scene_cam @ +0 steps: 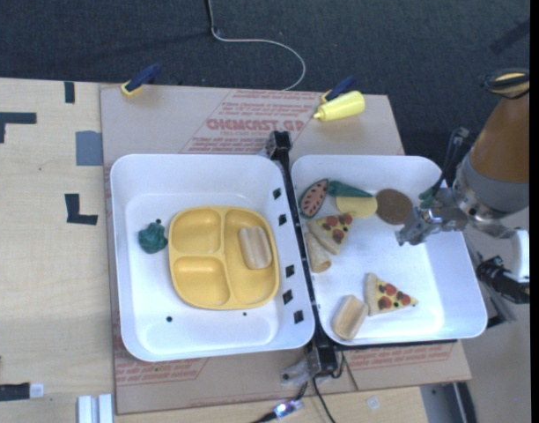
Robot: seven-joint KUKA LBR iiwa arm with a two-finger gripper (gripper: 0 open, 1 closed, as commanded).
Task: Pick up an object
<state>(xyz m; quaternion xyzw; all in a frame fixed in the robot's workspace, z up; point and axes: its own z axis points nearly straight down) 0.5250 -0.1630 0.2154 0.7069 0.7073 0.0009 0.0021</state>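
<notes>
Dark carpet lies behind the worktop (40, 236), which carries a cardboard sheet (243, 126) and on it two white bins side by side. On my screen the left bin (133, 324) holds a yellow divided tray (199, 276) with a tan bread-like piece (254, 246) lying in its upper right compartment, and a small green toy (151, 236) rests just beside the tray's left edge. The right bin (450, 311) holds the play food: a watermelon slice (313, 197) near the top left corner, a yellow corn cob (355, 204) with green leaves next to it, a brown round disc (393, 205) to the right of the corn, a pizza slice (334, 228) below the corn, another pizza slice (388, 295) lower down, and a bread roll (347, 315) near the bottom edge. I see the gripper (417, 229) low over the right bin, just beside the brown disc on its right. I cannot tell how far it is open, and I see nothing held in it. A yellow clamp (342, 106) sits at the cardboard's top edge.
</notes>
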